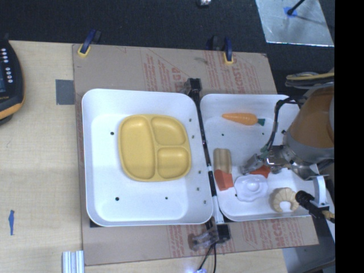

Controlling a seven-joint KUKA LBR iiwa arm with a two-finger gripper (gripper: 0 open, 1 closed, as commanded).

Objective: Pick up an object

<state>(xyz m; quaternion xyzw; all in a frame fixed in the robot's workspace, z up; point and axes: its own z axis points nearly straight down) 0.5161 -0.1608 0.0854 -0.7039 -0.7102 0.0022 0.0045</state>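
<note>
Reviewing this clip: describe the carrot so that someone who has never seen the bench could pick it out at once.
Start at the right-hand white bin, the one the grey arm reaches into. The carrot lies flat near the bin's far edge, apart from the cluster at the near edge. It is the only long, tapered orange piece, with a small green tip pointing right.

The left bin (pixel 102 209) has open floor all around the yellow divided plate (pixel 153 147), which sits near its middle; the widest bare stretch runs along the near edge. The right bin (pixel 227 104) is crowded. A toy carrot (pixel 240 118) lies by its far wall, with a bare patch between it and the cluster lower down. There a tan block (pixel 222 160) and red piece (pixel 224 180) hug the left wall, a white object (pixel 251 187) sits mid-floor, and a croissant (pixel 282 199) fills the near right corner. The arm (pixel 310 129) overhangs the bin's right side, its gripper (pixel 263 165) low over the white object.
</note>
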